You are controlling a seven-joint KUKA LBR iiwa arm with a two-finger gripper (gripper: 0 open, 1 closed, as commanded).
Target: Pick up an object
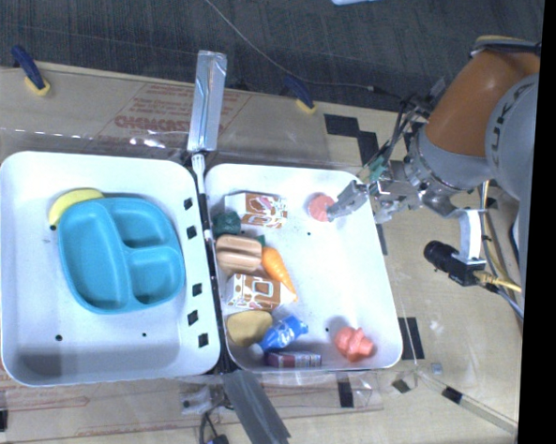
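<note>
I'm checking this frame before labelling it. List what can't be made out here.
- Gripper, camera view: too small and blurred to tell how it stands against the pink round object.
- Yellow banana-like item: mostly hidden under the blue divided tray.
- Dark green item: partly covered by the hot dog.
- Arm: cut off by the right edge.

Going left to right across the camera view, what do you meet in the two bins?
Yellow banana → blue divided tray → hot dog → orange carrot → pink round piece by the pincer → coral toy.
</note>
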